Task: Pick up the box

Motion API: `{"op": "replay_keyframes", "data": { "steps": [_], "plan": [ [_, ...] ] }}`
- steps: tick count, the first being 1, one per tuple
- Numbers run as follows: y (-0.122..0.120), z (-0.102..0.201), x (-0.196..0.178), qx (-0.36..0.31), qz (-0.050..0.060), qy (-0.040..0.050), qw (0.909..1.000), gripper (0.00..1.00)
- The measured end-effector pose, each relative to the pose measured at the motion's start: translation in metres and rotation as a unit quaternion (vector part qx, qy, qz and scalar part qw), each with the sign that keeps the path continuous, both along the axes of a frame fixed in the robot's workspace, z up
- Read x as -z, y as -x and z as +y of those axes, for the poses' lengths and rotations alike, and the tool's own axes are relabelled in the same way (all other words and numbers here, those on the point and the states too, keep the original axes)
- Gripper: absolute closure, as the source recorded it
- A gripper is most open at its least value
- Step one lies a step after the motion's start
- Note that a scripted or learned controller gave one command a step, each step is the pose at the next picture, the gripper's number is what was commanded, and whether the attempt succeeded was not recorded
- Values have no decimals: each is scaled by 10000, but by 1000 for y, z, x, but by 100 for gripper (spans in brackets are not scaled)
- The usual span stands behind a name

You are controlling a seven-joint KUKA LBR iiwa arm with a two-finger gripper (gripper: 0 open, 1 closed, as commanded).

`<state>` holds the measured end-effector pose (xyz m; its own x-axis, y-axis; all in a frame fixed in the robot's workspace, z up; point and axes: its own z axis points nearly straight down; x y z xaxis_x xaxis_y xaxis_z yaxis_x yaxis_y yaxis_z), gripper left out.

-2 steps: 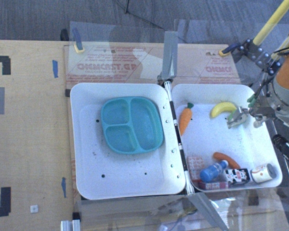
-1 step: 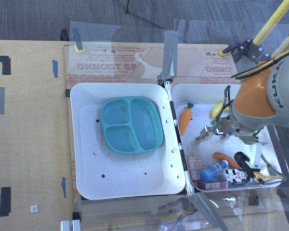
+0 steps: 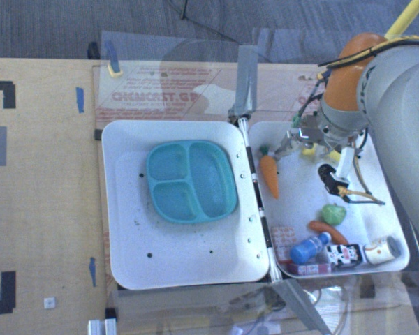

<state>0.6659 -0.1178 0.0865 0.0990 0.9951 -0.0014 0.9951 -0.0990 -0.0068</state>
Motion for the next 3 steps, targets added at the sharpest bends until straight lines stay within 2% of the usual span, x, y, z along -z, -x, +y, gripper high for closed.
{"op": "replay_keyframes", "data": {
  "steps": [1,2,3],
  "plan": [
    [39,-53,-1,181,-37,0,9998,0],
    [-2,-9,-34,-799,-53,2,9968,0],
    [71,-15,-2,244,-71,1,9997,0]
  ]
}}
